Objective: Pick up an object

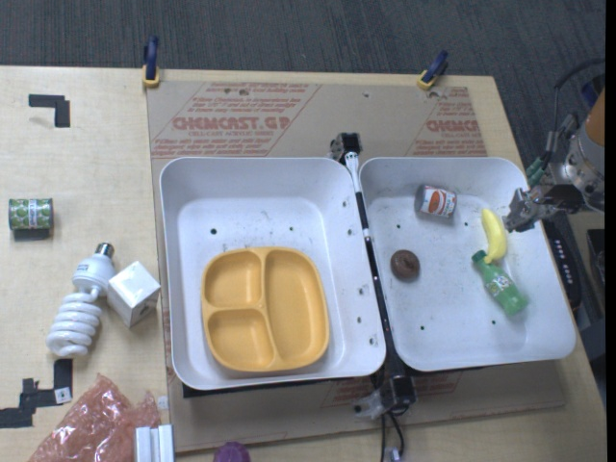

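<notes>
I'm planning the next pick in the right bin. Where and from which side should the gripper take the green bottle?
Grip the green bottle across its middle, coming straight down from above. It lies flat and slanted, so the fingers should close across its narrow width. Its upper end sits close to the banana, so mid-body looks safer.

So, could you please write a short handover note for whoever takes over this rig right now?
Gripper: at the right bin's right rim, just above the banana; nothing visibly held.
Right bin: small can, brown round object, banana, green bottle touching the banana's lower end.
Left bin: yellow divided plate.
Done: nothing lifted yet.
Left: grasp and raise one object.
</notes>
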{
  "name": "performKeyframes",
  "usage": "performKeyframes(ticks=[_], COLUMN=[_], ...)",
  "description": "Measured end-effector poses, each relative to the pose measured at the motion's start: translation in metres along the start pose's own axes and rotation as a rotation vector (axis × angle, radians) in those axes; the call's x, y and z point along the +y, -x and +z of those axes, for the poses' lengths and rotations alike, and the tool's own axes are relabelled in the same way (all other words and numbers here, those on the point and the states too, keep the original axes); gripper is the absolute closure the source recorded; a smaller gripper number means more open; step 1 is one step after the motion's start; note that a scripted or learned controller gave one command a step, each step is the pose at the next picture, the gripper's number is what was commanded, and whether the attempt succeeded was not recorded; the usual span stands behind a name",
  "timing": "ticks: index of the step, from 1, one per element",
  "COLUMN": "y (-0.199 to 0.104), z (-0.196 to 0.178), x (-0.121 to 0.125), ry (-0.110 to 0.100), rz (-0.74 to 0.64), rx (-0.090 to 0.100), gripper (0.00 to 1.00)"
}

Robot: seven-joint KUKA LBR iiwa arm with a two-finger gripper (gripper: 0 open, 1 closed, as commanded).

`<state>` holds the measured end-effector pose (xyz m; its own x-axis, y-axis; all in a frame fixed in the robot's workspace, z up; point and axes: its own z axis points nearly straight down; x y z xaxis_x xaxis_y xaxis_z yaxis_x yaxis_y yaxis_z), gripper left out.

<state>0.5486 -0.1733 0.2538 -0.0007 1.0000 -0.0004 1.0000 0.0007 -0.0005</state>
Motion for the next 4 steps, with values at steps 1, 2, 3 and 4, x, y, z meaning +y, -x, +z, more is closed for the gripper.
performKeyframes(ticks=[1,2,3,4], y=[-0.009,-0.064,-0.078,-0.077], z=[0.155,0.161,0.162,0.152], x=[-0.049,0.007,-0.056,-0.054], ry=[0.0,0.001,0.0,0.002], rz=[0.002,0.001,0.003,0.004], rx=[0.0,0.0,0.0,0.0], gripper=[0.0,0.0,0.0,1.0])
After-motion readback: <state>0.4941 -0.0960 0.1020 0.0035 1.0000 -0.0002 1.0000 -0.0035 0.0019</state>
